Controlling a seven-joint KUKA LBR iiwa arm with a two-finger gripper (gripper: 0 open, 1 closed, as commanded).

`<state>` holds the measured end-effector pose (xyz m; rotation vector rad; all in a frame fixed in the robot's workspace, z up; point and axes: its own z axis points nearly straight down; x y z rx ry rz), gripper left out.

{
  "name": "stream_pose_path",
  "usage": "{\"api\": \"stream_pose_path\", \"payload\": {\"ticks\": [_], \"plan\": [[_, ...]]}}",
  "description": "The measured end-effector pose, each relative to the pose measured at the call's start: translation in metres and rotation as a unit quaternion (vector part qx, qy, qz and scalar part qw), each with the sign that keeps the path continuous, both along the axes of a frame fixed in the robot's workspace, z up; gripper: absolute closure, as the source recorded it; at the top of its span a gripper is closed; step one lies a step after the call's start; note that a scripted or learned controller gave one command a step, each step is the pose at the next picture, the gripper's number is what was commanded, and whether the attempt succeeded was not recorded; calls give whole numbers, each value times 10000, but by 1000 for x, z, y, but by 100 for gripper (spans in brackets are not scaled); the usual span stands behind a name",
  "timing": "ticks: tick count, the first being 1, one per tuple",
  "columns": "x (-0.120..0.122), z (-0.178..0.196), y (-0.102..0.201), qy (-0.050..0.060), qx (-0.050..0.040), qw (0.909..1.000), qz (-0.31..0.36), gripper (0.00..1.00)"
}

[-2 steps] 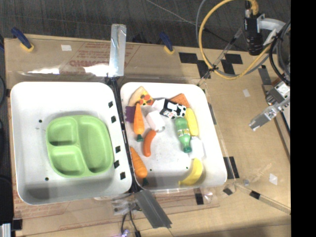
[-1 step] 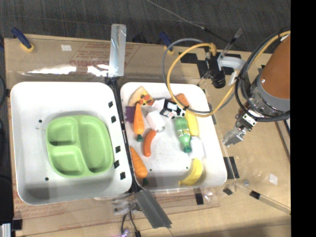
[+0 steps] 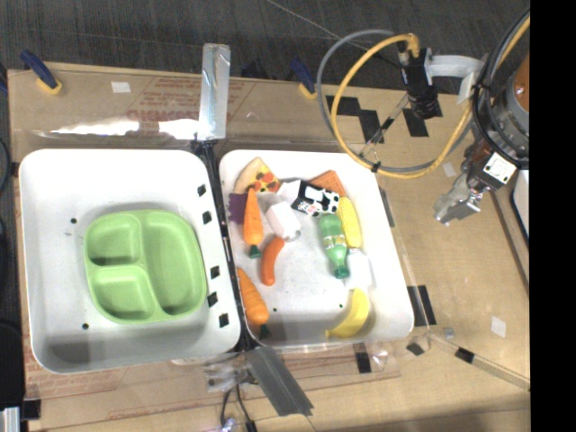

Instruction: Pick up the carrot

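Note:
An orange carrot (image 3: 253, 221) lies in the right bin (image 3: 387, 277), near the bin's left wall, pointing towards the front. A second carrot-like orange piece (image 3: 253, 300) rests against the front-left corner of the same bin. My gripper (image 3: 457, 205) hangs over the bare bench to the right of the right bin, well away from both carrots. Nothing is seen in it.
The right bin also holds a pizza slice (image 3: 260, 177), a purple piece (image 3: 237, 208), a reddish sausage (image 3: 270, 260), a black-and-white carton (image 3: 315, 201), a green bottle (image 3: 334, 246) and two yellow fruits (image 3: 354, 315). A green divided plate (image 3: 144, 265) sits in the left bin (image 3: 45, 187). Cables (image 3: 378, 106) loop behind.

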<state>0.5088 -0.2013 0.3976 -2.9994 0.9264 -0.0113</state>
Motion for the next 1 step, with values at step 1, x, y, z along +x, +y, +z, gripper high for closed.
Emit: {"api": "stream_pose_path", "payload": {"ticks": [1], "plan": [[60,79,-7,-12,-6,9946,1035,100]]}}
